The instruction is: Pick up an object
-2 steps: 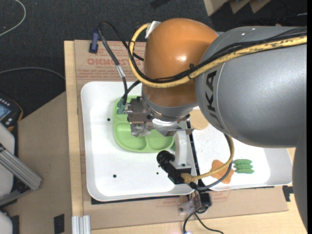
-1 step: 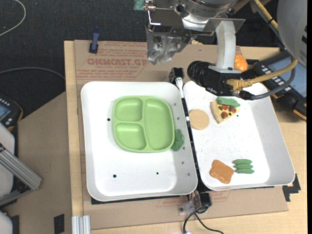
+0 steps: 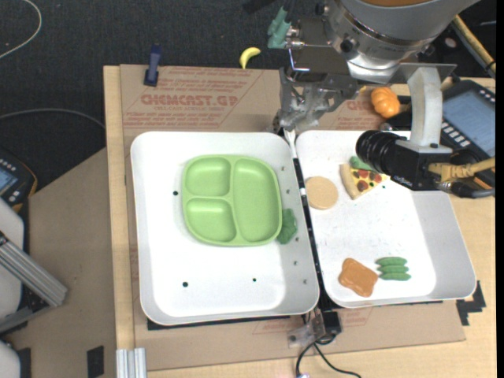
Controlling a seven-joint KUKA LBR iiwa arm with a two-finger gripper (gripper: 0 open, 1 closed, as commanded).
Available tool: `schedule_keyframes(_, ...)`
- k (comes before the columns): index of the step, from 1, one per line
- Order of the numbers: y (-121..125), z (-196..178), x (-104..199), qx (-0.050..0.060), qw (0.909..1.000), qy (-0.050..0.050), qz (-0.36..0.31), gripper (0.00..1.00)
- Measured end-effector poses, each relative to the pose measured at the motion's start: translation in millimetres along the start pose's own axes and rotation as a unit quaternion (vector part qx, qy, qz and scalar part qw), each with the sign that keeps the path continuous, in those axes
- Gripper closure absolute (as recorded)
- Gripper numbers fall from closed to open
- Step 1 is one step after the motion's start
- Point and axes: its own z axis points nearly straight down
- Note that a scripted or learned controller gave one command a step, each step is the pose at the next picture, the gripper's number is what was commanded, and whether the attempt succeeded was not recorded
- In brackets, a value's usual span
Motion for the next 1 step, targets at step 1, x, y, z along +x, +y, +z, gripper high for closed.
schedule_keyframes(1, 1.3, 70.4, -45.3, 0.002, 1.0, -0.001, 0.001, 1.0)
